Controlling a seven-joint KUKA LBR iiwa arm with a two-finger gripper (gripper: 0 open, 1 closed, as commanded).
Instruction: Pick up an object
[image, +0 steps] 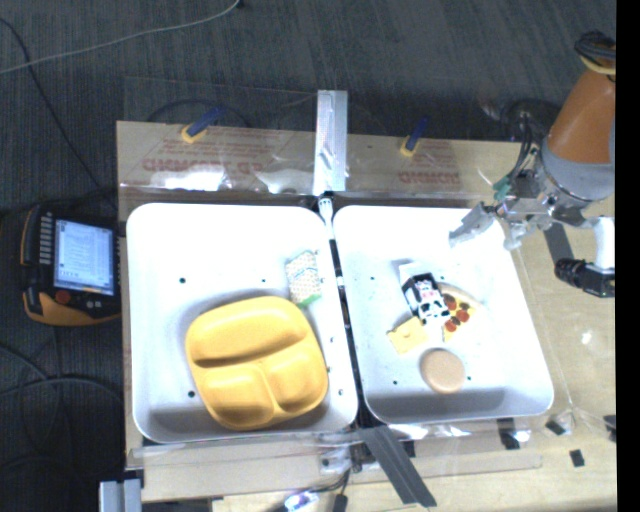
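In the right bin lie a black-and-white toy figure, a pizza slice with red dots, a yellow cheese wedge and a tan round cookie, all close together. The left bin holds a yellow divided plate and a small green-and-white packet. My gripper hangs over the right bin's far right corner, up and to the right of the toy figure. It is open, its two fingers spread apart with nothing between them.
A raised divider separates the two bins. A handheld pendant with a lit screen lies left of the bench. A clear plastic sheet with yellow clips runs behind the bins. The arm's orange band stands at the far right.
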